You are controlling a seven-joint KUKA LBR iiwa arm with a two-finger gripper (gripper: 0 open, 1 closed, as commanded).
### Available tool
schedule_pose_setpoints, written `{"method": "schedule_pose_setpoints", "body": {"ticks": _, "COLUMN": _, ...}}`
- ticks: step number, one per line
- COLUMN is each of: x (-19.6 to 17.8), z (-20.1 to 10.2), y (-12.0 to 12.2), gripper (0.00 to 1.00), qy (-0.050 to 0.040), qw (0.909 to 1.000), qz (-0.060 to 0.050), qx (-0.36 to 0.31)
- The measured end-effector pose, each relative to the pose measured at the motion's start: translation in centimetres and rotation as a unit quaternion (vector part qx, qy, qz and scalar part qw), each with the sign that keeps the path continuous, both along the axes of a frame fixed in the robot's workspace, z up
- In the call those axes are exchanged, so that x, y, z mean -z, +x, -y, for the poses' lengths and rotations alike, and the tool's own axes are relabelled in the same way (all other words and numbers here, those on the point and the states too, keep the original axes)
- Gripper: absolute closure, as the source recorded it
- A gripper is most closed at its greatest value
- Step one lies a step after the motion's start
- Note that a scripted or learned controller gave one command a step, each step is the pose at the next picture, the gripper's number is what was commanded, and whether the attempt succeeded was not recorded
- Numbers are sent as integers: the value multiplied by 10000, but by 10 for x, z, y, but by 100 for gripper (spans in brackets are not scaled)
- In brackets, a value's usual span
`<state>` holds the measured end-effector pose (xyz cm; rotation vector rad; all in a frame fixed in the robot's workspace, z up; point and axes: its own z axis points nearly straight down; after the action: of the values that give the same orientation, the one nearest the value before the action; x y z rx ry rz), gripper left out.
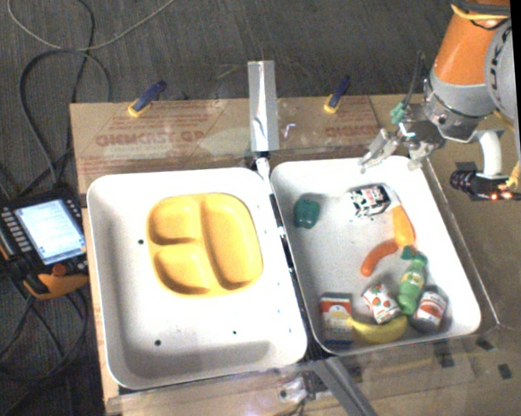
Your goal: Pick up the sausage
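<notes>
Up at the far right corner of the right bin (286, 245), the gripper (391, 150) hangs with its fingers spread apart and nothing between them. Well below it, the orange-red sausage (378, 257) lies on the bin floor, just beside an orange carrot (403, 224) and a green bottle (412, 278).

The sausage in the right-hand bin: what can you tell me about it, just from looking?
The sausage is a small orange-red curved piece, smooth and glossy like a plastic toy. It lies flat on the floor of the right bin, slanting up to the right. Its upper end meets a lighter orange piece, and a green bottle lies just below it; whether they touch is unclear. The gripper is up at the bin's far edge, well away.
</notes>
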<state>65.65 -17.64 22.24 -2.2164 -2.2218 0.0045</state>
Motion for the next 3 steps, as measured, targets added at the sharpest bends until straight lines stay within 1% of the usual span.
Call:
{"method": "schedule_pose_setpoints", "body": {"ticks": 1, "x": 112, "z": -23, "y": -56, "gripper": 0, "qy": 8, "qw": 9987, "qz": -10, "qx": -500}}
{"method": "schedule_pose_setpoints", "body": {"ticks": 2, "x": 132, "z": -29, "y": -89, "gripper": 0, "qy": -33, "qw": 9977, "qz": 102, "qx": -662}}
{"method": "schedule_pose_setpoints", "body": {"ticks": 3, "x": 132, "z": -1, "y": -113, "gripper": 0, "qy": -13, "qw": 9943, "qz": 103, "qx": -1057}}
